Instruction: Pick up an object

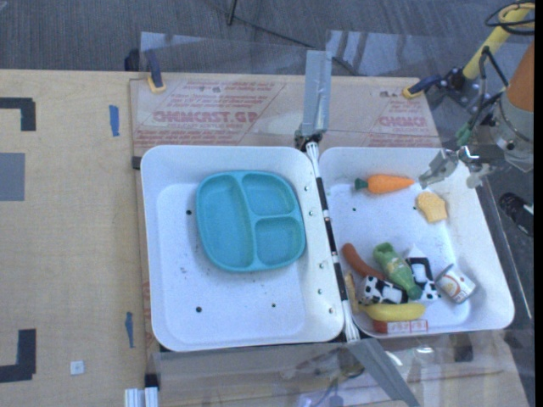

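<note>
Carrot (386,183) lies near the spread, unladen gripper (454,164); cardboard (208,115) reads "CHEMCAST GP".

Pale wooden bench (68,253), blue tape marks (114,120), perhaps grey carpet (102,15) beyond.

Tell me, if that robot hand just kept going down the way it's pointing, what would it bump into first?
Probably the yellow wedge or bare floor of the right bin beside it. The hand hangs just above them; depth is hard to judge.
</note>
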`<state>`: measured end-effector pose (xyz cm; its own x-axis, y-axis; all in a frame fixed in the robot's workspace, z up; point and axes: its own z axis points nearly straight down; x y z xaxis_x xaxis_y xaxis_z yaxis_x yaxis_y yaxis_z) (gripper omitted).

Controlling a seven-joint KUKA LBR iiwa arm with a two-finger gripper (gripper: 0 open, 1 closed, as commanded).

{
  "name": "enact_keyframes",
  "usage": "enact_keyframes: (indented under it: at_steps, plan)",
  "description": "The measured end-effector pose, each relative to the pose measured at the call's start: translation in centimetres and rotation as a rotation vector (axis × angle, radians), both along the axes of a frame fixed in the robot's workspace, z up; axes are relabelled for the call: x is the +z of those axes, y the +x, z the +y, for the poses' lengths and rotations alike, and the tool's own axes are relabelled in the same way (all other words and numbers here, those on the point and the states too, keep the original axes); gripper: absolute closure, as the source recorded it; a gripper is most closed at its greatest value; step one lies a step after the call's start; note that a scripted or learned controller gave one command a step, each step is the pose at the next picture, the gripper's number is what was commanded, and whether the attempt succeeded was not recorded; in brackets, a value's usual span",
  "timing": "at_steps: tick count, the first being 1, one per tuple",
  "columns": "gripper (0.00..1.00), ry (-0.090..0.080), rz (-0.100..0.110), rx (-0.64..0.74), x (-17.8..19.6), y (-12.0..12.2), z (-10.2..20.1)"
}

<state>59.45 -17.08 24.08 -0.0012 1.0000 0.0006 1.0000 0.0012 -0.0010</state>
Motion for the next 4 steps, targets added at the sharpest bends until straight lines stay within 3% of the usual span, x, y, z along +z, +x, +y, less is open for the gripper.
enact_keyframes:
  at_steps: [1,2,3,4]
  plan:
    - [0.00,0.000,0.000,-0.110,-13.2,2.3,3.9]
    - [0.00,-0.002,-0.011,-0.094,-15.2,-1.7,4.2]
    - [0.00,-0.001,0.027,-0.223,-15.4,6.8,3.3]
    - [1.00,-0.006,0.025,-0.224,-14.4,6.8,3.2]
